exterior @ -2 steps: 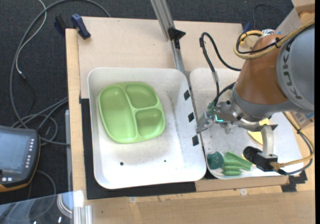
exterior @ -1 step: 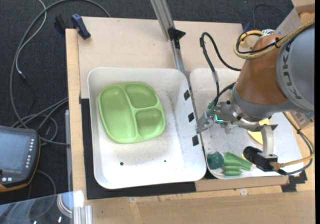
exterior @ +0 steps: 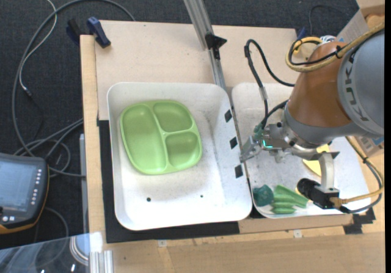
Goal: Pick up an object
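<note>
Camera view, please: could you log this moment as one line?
arm: over right bin | gripper: near divider | green toys: untouched | green plate: left bin

Bright, even overhead light, no hard shadows. White bins (exterior: pixel 183 204) nr overexposed, speckle on the floors barely shows. Soft sheen on green plate (exterior: pixel 162 137) ridges. Orange band of arm (exterior: pixel 317 94) glossy, faint highlight at 12 o'clock. Dark carpet (exterior: pixel 49 52) at 9–12 o'clock grainy. Sharp mid-frame, slightly soft at the bottom edge, 6–7 o'clock.

green toy (exterior: pixel 282 198), flat, right bin's near edge
</note>
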Controlling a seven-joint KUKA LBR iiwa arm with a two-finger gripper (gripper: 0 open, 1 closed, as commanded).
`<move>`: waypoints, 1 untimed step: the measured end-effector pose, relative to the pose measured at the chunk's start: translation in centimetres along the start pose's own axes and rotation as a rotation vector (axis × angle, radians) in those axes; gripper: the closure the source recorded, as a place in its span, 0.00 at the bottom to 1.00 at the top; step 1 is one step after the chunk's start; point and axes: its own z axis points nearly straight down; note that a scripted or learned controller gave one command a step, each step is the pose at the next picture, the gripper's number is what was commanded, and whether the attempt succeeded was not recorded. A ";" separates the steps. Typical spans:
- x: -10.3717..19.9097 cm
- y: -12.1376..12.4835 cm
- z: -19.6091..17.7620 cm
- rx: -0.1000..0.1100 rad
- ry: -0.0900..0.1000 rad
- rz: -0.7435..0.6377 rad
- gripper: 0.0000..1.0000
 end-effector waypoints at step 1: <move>0.0 0.0 0.0 0.000 0.000 0.000 0.00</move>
